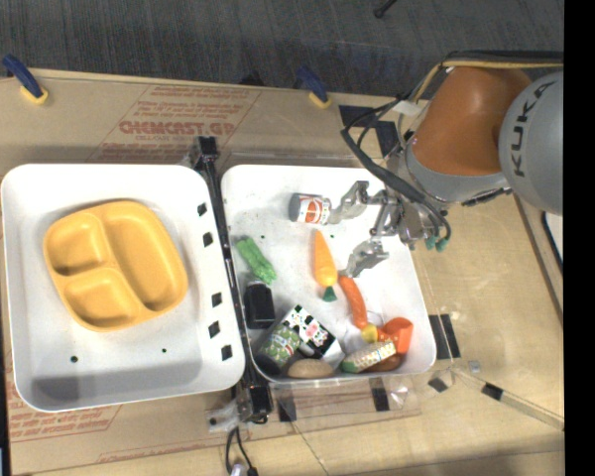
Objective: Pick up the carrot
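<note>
The carrot [323, 257] is orange with a small green stub at its near end. It lies lengthwise in the middle of the right bin [407, 266]. My gripper [360, 229] hovers just right of the carrot, over the bin's right half. It is open, with one finger [354, 199] towards the far side and the other finger [366, 257] close beside the carrot's near half. Nothing sits between them.
A small red-and-white can [309, 208] lies just beyond the carrot. A darker orange-red vegetable [355, 302], a green vegetable [256, 261], a black block [259, 305], a cow-patterned carton [313, 333] and other toys crowd the bin's near end. A yellow divided plate [114, 263] rests in the left bin [20, 296].
</note>
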`<act>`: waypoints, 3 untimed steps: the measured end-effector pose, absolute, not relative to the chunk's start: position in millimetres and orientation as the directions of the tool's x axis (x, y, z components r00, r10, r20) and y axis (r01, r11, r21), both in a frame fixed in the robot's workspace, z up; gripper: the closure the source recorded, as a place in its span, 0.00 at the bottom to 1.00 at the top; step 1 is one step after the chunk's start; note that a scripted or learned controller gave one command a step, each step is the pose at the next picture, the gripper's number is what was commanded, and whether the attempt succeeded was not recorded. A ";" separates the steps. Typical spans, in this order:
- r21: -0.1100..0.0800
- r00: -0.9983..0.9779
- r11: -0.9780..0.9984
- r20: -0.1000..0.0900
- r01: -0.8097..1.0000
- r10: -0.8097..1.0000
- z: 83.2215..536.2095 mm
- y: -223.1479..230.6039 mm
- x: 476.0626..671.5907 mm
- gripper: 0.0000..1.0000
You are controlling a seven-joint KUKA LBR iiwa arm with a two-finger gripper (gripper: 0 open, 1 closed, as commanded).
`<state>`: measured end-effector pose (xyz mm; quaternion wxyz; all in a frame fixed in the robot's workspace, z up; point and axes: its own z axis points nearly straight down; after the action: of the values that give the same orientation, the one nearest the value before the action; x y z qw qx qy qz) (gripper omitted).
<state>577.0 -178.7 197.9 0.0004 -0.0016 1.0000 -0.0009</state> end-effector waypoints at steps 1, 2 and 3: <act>0.000 -0.999 0.999 -0.001 -0.033 -0.033 91.6 -169.7 569.8 0.00; -0.001 -0.999 0.999 -0.006 -0.043 -0.043 103.1 -167.0 572.4 1.00; -0.005 -0.931 0.931 -0.005 -0.366 -0.366 170.0 -210.8 586.2 1.00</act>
<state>586.2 -210.8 170.0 0.0031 -0.1862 0.9825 -0.0018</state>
